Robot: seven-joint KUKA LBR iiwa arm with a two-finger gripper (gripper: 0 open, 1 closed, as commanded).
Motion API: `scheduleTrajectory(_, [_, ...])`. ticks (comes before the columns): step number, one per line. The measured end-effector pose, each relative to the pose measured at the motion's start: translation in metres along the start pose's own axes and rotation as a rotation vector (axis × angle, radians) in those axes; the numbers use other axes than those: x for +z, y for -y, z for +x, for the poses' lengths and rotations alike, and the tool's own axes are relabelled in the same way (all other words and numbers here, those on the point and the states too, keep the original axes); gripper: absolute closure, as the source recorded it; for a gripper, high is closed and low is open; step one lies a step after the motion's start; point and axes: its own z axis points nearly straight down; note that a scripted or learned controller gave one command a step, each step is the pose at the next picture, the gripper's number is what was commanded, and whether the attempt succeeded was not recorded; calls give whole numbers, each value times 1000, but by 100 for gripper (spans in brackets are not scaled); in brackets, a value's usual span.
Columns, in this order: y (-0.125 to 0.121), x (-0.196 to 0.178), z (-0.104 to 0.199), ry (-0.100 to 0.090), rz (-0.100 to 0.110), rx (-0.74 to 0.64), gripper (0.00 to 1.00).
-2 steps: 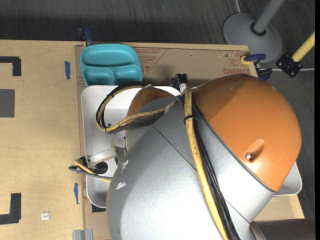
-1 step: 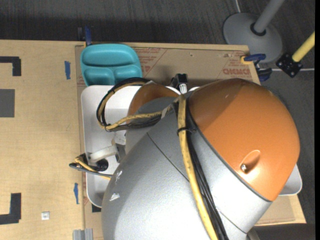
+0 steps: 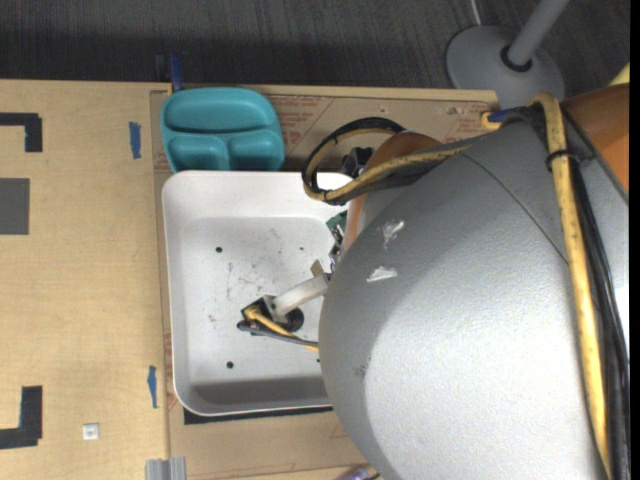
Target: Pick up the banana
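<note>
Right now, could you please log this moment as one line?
arm: over white bin | teal tray: beyond bin's far rim | grasp: unconfirmed

Tan bench (image 3: 80, 268); white bin (image 3: 200, 218) on it; teal tray (image 3: 222, 128) behind

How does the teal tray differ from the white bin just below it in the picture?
Colour: the tray is teal, the bin is white.
Size: the tray is clearly smaller than the bin.
Shape: the tray is split into compartments, the bin is one open basin.
View: the tray shows whole, while the arm covers the right part of the bin.
Both have rounded corners.
</note>
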Motion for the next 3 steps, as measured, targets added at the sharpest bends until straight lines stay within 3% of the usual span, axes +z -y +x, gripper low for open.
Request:
scheduleTrajectory(1, [73, -3, 44, -3, -1, -74, 100])
scheduleTrajectory(3, [73, -22, 44, -3, -1, -78, 100])
